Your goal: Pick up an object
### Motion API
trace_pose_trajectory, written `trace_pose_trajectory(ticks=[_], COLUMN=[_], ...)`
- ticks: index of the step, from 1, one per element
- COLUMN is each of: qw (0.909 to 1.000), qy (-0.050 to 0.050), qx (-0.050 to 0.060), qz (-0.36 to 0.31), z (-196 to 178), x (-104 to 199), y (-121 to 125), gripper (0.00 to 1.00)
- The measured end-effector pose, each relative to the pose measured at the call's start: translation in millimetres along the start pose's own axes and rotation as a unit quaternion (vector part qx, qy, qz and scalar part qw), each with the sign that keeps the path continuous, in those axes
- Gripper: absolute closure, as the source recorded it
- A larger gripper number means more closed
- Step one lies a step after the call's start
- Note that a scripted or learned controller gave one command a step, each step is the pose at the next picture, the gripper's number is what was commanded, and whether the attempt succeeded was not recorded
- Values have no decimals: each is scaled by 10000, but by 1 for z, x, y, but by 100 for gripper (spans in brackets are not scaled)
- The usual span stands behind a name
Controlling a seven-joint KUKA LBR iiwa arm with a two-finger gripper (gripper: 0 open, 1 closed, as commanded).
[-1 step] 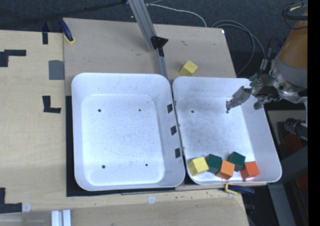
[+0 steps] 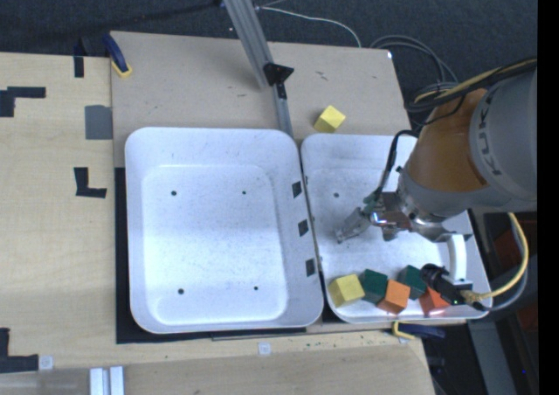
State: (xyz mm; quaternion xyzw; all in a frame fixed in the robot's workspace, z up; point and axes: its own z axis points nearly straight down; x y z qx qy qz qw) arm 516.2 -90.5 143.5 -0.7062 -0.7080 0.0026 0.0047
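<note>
yellow block (image 2: 346,288): near edge of the right bin (image 2: 349,157), leftmost in the cluster
green block (image 2: 375,282): just right of it, touching
orange block (image 2: 396,296): beside the green, nearer the rim
dark green block (image 2: 413,278): further right
red-orange block (image 2: 431,301): at the right end

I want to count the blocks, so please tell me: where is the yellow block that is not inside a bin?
The yellow block lies on the bench just behind the right bin, near its back left corner, beside the grey rod.
</note>
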Motion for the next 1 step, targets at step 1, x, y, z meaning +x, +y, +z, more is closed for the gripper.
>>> trace_pose_trajectory(ticks=[1], qw=[10000], qy=[-8], qx=[-34], qz=[4], z=[-14], x=[-2], y=[2], gripper=[100])
